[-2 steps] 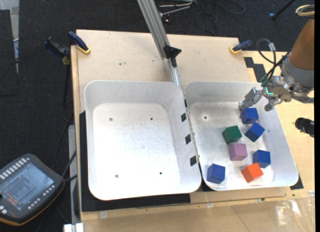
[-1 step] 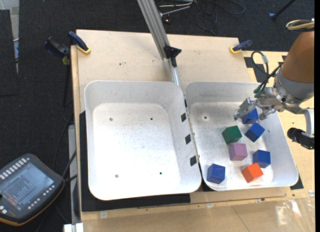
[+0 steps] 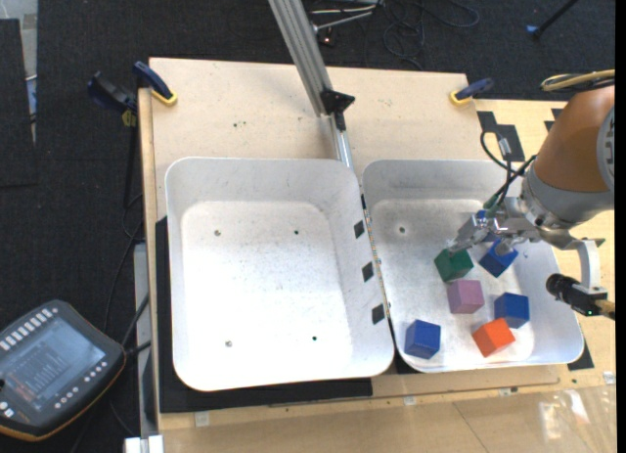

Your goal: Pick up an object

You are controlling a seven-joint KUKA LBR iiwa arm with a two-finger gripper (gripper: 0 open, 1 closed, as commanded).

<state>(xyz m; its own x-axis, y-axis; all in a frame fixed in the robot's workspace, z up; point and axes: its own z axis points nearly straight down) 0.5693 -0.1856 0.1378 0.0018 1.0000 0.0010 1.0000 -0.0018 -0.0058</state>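
Observation:
Several small cubes lie in the right bin [image 3: 411,187]. A green cube [image 3: 453,265] and a blue cube [image 3: 499,260] sit side by side near the bin's middle. Below them are a purple cube [image 3: 466,295], a second blue cube [image 3: 513,308], an orange cube [image 3: 493,337] and a third blue cube [image 3: 423,338]. My gripper [image 3: 484,235] hangs low over the right bin, just above the gap between the green cube and the nearest blue cube. The arm's grey wrist and orange band rise from it to the right.
The left bin [image 3: 196,187] stands beside the right one, sharing a raised middle wall. A slanted metal pole [image 3: 298,35] comes down to the bins' far edge. A teach pendant [image 3: 49,368] lies at lower left, off the bench.

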